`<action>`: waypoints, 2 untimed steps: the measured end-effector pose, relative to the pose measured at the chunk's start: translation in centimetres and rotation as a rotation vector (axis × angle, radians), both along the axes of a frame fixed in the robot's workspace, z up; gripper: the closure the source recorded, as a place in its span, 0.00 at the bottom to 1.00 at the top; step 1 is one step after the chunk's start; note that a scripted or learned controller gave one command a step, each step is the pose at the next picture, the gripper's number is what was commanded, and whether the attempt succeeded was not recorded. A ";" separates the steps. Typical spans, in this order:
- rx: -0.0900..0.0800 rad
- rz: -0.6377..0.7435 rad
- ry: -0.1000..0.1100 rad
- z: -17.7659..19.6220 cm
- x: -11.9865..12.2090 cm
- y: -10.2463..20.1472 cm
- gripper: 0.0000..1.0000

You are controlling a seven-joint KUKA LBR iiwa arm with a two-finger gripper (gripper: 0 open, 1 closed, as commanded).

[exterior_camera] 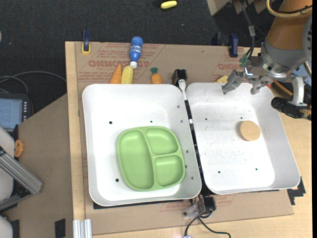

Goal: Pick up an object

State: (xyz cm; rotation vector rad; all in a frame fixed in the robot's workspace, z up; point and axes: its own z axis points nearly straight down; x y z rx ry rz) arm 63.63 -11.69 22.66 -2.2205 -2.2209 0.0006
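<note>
Nearest the camera: black cable and small connector (202, 208) at the bench's front edge, right below the seam between the two bins.

Left shallow white bin (99, 108) holds a light-green plastic plate with three compartments (150, 157), lying flat, toward the front-right of that bin. Compartments look bare.

Right shallow white bin (223, 177) holds one thing: a round tan disc, wood-like or cookie-like (249, 131), flat on the bin floor, right of centre, well clear of the walls.

Grey arm with orange band (290, 19) comes in from the top right. Two-finger gripper (245, 86) hangs over the far edge of the right bin, fingers (231, 85) spread wide, nothing between them. It's above and behind the disc, apart from it, no contact.

On the brown cardboard bench top (208, 58) behind the left bin, a row of small toys: blue-and-white bottle (135, 49), orange carrot-shaped piece (116, 75), yellow corn cob (127, 74), small orange item with green top (156, 77). Black clip-like part (179, 76) sits at the far end of the seam between bins. Blue clamps (86, 41) on the cardboard's far edge.

Yellow oblong object (169, 5) lies on the dark floor beyond the bench.
</note>
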 end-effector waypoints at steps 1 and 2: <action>0.001 -0.005 0.006 -1.4 -8.1 -1.7 0.00; -0.003 -0.005 -0.001 -3.1 -7.6 -7.2 0.00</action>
